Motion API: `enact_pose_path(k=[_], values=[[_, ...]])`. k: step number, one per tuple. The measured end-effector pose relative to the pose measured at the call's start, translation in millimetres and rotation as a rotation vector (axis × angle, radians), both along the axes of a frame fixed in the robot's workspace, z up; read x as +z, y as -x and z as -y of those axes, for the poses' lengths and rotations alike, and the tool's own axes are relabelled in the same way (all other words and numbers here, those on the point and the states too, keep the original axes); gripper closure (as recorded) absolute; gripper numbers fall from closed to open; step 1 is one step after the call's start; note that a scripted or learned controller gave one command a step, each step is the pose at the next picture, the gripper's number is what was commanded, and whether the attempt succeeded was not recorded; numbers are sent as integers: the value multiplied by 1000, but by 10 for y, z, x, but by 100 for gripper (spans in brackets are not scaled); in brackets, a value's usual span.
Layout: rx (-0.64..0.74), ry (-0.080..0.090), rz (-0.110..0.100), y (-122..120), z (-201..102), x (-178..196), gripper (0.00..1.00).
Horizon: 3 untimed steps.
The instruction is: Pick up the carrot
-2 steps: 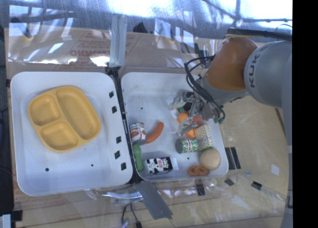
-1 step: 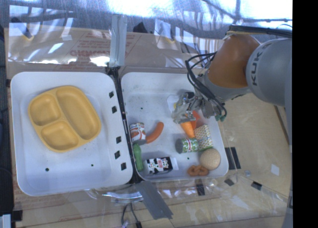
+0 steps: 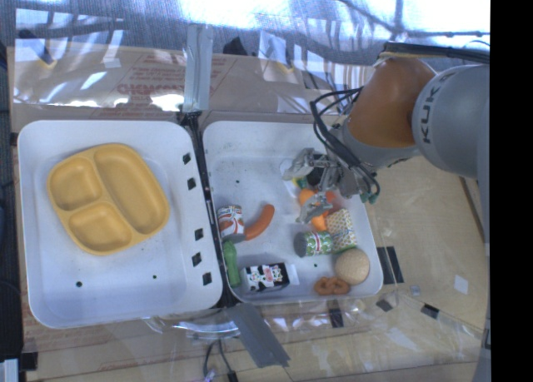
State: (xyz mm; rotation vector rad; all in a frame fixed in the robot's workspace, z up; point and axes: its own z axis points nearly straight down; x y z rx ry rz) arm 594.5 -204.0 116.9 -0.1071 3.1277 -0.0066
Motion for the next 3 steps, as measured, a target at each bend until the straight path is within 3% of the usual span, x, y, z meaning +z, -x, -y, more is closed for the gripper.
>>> enact_pose_path(k=[1,2,3], values=[[-14,-3,-9,160,44,-230,0],[-5,-2,-5,133,23,-110,100],[-4,-2,-5,134,19,-113,0]])
